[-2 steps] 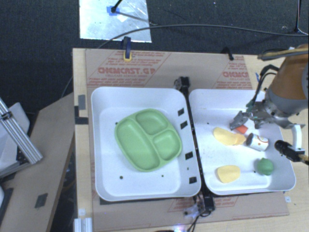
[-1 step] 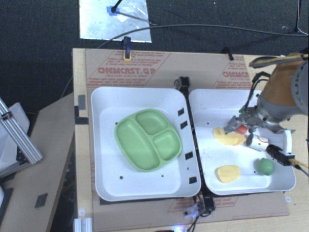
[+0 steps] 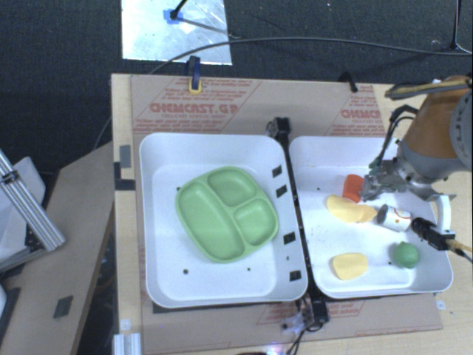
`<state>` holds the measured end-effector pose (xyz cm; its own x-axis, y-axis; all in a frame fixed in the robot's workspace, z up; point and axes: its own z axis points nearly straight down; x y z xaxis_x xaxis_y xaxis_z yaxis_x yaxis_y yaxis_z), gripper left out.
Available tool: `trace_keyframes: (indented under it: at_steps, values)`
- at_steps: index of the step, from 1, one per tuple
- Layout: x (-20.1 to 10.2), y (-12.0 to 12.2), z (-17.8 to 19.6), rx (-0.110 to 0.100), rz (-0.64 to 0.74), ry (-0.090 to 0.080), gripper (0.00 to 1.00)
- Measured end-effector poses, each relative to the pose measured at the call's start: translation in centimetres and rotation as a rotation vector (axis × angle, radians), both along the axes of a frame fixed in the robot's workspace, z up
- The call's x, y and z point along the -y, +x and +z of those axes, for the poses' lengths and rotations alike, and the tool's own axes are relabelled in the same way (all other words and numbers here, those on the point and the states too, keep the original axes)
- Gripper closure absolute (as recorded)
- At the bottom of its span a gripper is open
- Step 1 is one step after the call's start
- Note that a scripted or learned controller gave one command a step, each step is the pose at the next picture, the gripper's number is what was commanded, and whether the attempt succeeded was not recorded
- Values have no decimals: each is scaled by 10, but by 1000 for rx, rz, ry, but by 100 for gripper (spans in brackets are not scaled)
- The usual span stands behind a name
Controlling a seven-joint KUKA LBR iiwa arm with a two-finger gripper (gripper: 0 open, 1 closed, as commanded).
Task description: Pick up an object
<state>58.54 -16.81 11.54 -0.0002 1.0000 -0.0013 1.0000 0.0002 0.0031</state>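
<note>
At the right bin's two o'clock, the gripper [image 3: 367, 186] overhung a small orange plastic block [image 3: 352, 186], probably light, rigid, graspable across its sides; jaw state unclear.

Fixed overhead camera — slanted down, both bins [image 3: 295, 198].

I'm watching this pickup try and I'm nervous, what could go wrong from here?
The gripper sits low in the right bin, where an orange piece and a yellow piece lie touching, so it might nudge both or grab neither. A small white and red item lies close beside the arm and could get knocked aside.
</note>
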Motion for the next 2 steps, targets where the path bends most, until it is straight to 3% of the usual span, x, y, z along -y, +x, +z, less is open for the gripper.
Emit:
trace_keyframes:
  at_steps: [2]
  values:
    - [-13, -1, 112, 4, 6, 0, 100]
